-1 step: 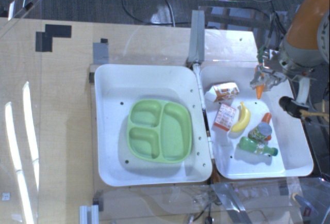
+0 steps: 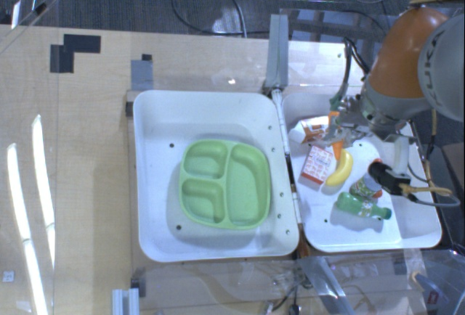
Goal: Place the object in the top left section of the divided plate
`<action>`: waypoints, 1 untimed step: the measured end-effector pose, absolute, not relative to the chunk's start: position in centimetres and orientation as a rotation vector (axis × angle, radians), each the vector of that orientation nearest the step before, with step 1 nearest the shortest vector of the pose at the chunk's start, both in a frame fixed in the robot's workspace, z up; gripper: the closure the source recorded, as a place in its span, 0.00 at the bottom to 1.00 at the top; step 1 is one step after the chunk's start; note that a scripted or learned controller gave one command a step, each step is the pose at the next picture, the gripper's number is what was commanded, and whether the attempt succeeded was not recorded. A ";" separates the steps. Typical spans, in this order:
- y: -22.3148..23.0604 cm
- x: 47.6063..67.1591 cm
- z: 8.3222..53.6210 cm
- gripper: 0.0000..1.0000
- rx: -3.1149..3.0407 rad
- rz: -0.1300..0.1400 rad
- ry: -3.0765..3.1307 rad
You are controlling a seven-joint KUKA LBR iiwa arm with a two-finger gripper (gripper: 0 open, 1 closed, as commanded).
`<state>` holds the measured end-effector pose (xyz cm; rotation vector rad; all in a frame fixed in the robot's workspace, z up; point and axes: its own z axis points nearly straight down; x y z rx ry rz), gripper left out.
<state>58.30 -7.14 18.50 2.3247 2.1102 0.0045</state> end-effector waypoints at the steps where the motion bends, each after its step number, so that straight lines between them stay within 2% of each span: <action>1: 0.3 57.6 18.5 1.00 2.314 0.005 2.122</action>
